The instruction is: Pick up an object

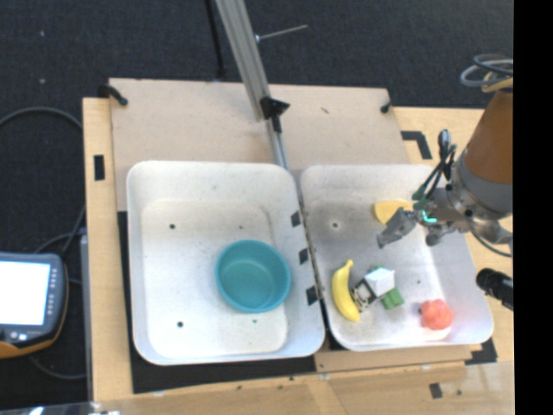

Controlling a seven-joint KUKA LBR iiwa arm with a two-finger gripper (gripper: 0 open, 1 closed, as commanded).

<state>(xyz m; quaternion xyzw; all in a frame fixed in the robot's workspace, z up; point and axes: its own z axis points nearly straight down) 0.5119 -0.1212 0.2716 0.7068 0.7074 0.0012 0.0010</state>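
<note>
The arm (492,150) reaches in from the right, its orange band above the wrist, and the tool (416,229) hangs over the upper part of the right bin (346,193). Its two fingers (393,230) are spread apart with nothing between them, so the tool is open and grips nothing.

Just to the left of the tool, a yellow piece (389,209) lies on the floor of the right bin, close to the nearer finger; whether they touch cannot be told. Lower in the same bin lies a banana (344,290), curved and near the bin's left wall. Just beside it to the right sits a small white block (378,279), with a green block (392,299) touching or nearly touching its lower right side. A red ball (436,315) rests near the bin's lower right corner, apart from the others.

In the left bin (155,197) a blue bowl (252,275) stands upright toward the right side. Both bins rest side by side on the surface (190,119).
</note>
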